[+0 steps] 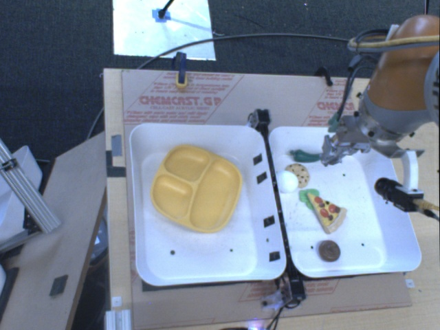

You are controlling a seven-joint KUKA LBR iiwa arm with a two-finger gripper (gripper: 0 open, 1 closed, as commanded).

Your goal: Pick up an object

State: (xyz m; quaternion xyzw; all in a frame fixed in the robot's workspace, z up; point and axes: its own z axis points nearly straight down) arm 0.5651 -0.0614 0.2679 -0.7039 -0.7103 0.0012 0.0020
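The arm (405, 74) is reaching in from the right, and the gripper (331, 155) is hanging low over the far part of the right bin (375, 232). It is sitting just right of a green piece (304, 156), perhaps touching its end. From here I am reading this as the approach to a grasp, with nothing lifted yet. I cannot tell whether the gripper is apart or together, and nothing is showing between its tips.

The green piece is looking like the likeliest target, since it is lying closest. By my guess, the next move is calling for a small shift left to centre over that piece, then a drop and a close. The piece is slim and lying flat, so the grip may be sliding off it.

The right bin is holding five small things. The green piece is lying at the far left. A cookie (298, 172) is lying just nearer than it, and a white egg (289, 181) is sitting against the cookie, close to the bin's left wall. A pizza slice (324, 210) is lying mid-bin, and a brown disc (329, 251) is sitting near the front. The left bin (206, 256) is holding a yellow plate (196, 188) with three compartments, all bare.
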